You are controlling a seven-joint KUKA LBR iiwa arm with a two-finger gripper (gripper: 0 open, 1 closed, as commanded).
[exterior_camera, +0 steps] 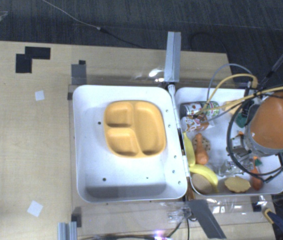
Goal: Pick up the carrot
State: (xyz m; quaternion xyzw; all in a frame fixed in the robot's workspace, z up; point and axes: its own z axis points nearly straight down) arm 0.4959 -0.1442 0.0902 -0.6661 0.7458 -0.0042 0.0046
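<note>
- You have two white bins side by side on the tabletop [26, 149]: the left bin [88, 134] and the right bin [280, 186].
- In the left bin you see one thing: a yellow tray [132, 128] with three compartments, lying near the bin's middle.
- The arm [276, 124] comes in from the right and hangs over the right bin, its orange band covering much of that bin's right half, with yellow and black cables looping around it.
- The pincer lies beneath the wrist and cables; you cannot tell whether it is wide, narrow or holding anything.
- One carrot [200, 149] lies in the right bin's left part, just right of the bin's left wall, pointing roughly toward the far and near sides.
- One banana [203, 171] lies just below the carrot, curving along the left wall and the near-left corner, touching or nearly touching the carrot's lower end.
- One printed packet [201, 113] lies at the far-left of the right bin, above the carrot.
- One pale brown rounded item [237, 184] sits by the near wall, with one small reddish piece [256, 183] just to its right.
</note>
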